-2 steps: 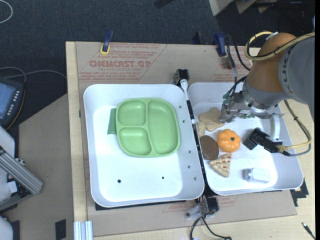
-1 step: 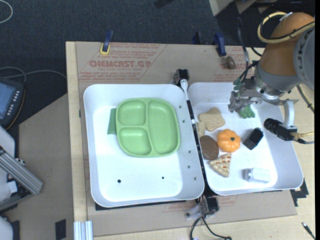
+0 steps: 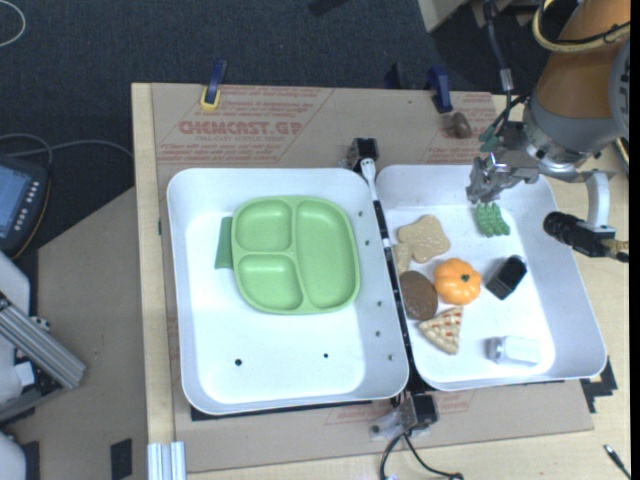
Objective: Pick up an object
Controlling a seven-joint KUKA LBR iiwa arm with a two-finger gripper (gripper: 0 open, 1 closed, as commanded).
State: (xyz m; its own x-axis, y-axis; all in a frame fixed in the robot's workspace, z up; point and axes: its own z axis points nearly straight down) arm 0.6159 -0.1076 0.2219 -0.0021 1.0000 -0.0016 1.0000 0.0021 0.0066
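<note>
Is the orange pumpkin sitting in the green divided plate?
No, the pumpkin lies in the right bin, while the green plate is in the left bin.

- The pincer (image 3: pixel 487 194) hangs over the far part of the right bin (image 3: pixel 570 340), with a green toy (image 3: pixel 491 218) just under and in front of it.
- Left of the pincer, bare bin floor runs to the divider (image 3: pixel 382 258).
- Nearer the camera than the pincer, a bread slice (image 3: pixel 424 237), pumpkin (image 3: pixel 457 280), black block (image 3: pixel 505 276), brown cookie (image 3: pixel 417 294), pizza slice (image 3: pixel 443 329) and white piece (image 3: pixel 512 349) crowd the bin.
- Far left, the left bin (image 3: pixel 200 348) has a green tray (image 3: pixel 295 253) in its middle and open floor nearer the camera.
</note>
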